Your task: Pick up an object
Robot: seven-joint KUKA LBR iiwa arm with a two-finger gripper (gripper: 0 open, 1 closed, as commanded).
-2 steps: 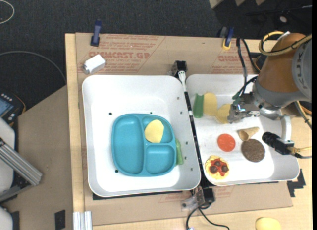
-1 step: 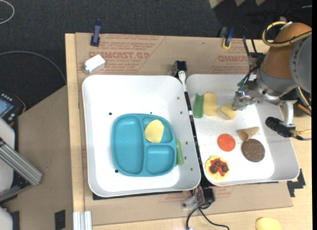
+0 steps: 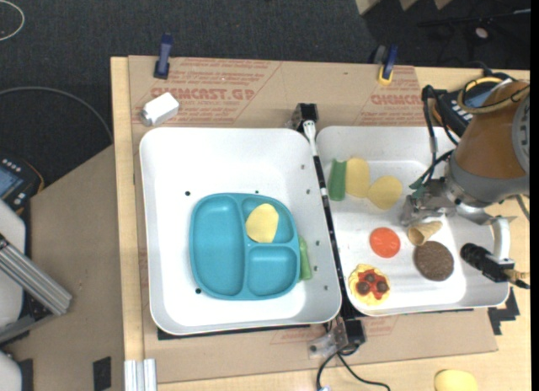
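Observation:
My gripper is low inside the right bin, near its right half. Just below it lies a small tan cone-shaped piece, touching or nearly touching the gripper's tip. Around it rest an orange-red disc, a brown round cookie, a small pizza-like piece, a green block and two pale yellow pieces. The arm's body hides the bin's right wall.
In the left bin sits a blue divided plate with a yellow piece in its top compartment and a green strip at its right edge. Cables and a black part crowd the right bin's right side.

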